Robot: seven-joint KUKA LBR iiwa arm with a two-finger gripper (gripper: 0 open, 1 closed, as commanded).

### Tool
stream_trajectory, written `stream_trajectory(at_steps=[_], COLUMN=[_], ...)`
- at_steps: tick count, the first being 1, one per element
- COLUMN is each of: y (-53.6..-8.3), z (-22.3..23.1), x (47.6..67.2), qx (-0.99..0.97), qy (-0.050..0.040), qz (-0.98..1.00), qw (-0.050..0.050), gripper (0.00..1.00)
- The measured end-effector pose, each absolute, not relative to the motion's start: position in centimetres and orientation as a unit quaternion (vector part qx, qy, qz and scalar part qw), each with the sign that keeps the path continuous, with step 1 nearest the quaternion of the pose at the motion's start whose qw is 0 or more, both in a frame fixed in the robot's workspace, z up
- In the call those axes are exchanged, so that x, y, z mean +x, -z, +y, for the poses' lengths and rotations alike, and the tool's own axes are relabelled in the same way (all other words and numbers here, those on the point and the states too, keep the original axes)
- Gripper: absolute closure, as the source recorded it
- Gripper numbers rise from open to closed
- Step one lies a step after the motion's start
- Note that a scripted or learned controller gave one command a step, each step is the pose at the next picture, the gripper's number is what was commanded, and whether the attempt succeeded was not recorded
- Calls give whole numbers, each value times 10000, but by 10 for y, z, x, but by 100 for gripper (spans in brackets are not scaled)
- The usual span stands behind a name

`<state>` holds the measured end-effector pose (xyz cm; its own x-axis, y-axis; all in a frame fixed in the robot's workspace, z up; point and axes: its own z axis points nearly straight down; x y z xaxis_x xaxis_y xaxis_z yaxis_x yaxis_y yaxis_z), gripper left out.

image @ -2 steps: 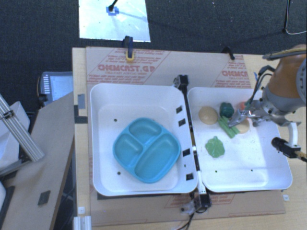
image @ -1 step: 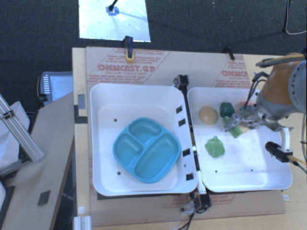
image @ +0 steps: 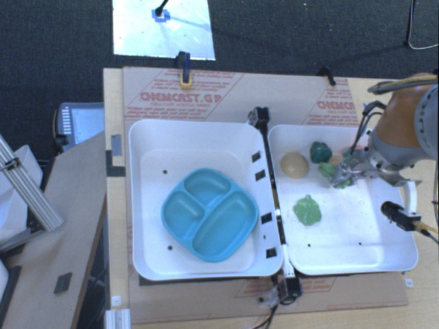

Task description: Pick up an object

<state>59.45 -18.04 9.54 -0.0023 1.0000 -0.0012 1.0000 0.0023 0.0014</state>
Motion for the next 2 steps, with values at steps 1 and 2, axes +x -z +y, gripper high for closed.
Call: stream_trajectory(at_steps=[1, 2], y=[-152, -209], z=[-174, -165], x=[603, 609], qx=[7052, 7049], qy=[-10, -23], qz=[7090, 7093], qw=[18, 36], gripper=[100, 100])
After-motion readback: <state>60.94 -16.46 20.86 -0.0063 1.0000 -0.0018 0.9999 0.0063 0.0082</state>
